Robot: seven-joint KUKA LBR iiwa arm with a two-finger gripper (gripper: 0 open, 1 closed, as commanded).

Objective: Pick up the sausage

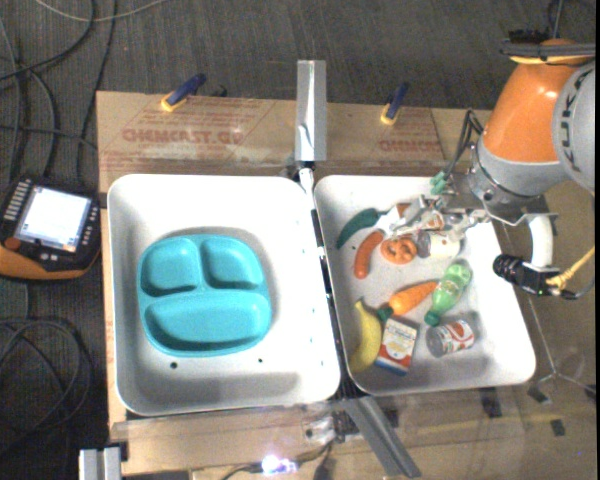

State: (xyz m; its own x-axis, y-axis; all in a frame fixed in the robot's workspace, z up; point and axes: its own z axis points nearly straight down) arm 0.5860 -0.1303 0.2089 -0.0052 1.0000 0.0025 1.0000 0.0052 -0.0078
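In the right bin (520,363), sausage (367,253) lies free; claw (435,216) state unclear; labels unreadable.

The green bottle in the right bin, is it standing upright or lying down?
Lying down. The green bottle rests on its side on the floor of the right bin, slanted, beside the carrot and above the can.
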